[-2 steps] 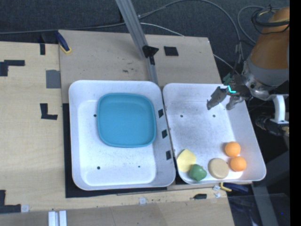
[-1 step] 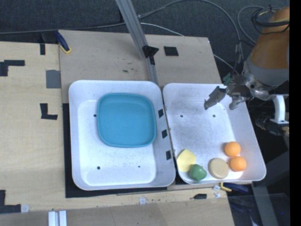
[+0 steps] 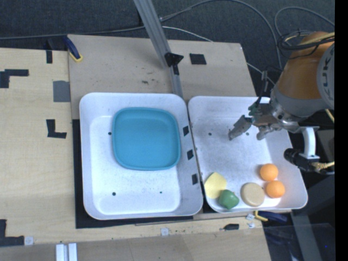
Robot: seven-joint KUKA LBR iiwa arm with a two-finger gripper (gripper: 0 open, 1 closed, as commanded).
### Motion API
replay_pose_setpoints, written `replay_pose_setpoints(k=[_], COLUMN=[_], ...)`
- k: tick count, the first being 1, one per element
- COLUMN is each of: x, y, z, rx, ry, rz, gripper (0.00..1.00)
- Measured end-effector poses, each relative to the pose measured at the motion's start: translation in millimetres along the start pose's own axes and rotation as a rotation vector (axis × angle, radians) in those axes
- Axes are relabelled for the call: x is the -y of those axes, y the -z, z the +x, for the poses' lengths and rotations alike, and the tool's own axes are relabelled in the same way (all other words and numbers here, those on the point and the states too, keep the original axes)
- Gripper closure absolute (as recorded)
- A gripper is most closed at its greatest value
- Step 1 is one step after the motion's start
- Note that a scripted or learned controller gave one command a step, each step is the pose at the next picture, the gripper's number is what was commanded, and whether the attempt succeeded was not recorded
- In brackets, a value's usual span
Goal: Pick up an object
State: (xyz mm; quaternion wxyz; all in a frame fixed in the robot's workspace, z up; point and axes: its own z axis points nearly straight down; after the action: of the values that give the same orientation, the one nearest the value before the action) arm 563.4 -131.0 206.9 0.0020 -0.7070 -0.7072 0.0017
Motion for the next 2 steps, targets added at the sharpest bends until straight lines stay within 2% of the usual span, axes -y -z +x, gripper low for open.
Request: replay_pose_setpoints(k=[2], x=[0], y=[-116], z=[-2], rx=[0.000], ry=[0.001], rz=[-0.001], gripper=[0.00])
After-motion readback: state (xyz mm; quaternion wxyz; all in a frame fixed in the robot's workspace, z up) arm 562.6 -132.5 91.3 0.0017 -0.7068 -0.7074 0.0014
